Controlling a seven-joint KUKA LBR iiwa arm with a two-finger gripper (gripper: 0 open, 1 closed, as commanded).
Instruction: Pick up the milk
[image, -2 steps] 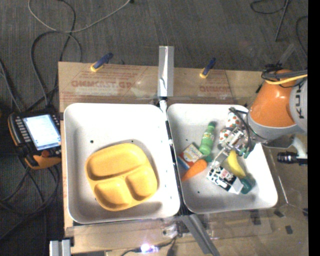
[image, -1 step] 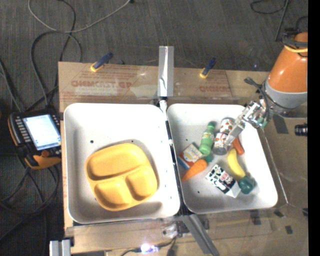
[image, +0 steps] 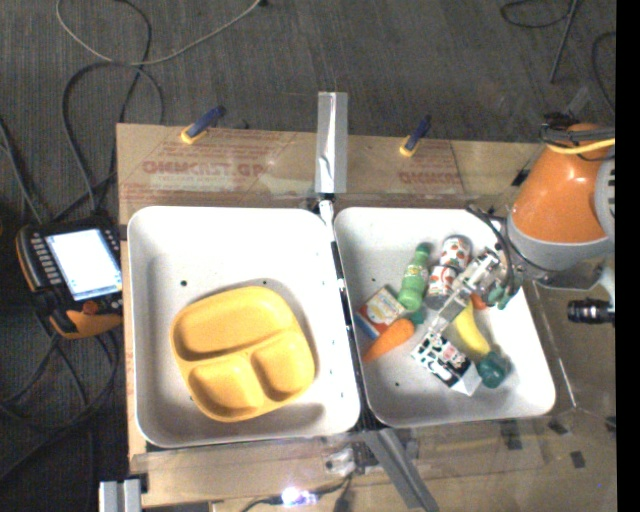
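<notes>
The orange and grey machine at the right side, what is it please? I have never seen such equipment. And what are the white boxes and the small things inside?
The machine is a robot arm, grey with an orange band. It reaches in from the right. One fixed camera looks down on the bench at a slant.

Its tool hangs over the right bin. From this picture I cannot tell if anything is held.

The white boxes are two shallow bins side by side. The left bin holds a yellow divided plate.

The right bin holds toy groceries close together: a green bottle, a carrot, a banana, a black-and-white patterned carton that may be the milk, a small red and blue box, a can and a teal item.

At far left lies a handheld screen.
</notes>
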